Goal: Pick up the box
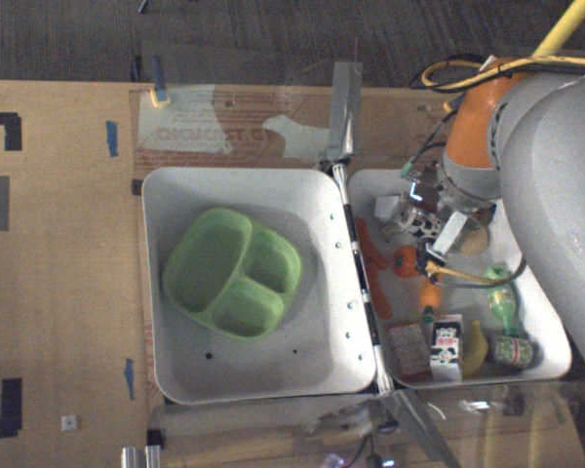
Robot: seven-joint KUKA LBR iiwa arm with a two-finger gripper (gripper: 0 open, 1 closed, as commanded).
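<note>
A small white box with black markings and a red top (448,346) lies near the front edge of the right bin (556,359). A flat brownish packet (407,343) sits against its left side. My gripper (417,220) hangs over the back half of the right bin, well behind the box and apart from it. It is above a small white object (386,207) and an orange toy (406,261). The wrist and cables hide the gripper's tips.
The left bin (166,193) holds a green divided plate (233,272). In the right bin lie an orange strip (372,266) along the left wall, a yellow banana (476,347), a green can (513,350) and a green bottle (502,305). My arm covers the bin's right side.
</note>
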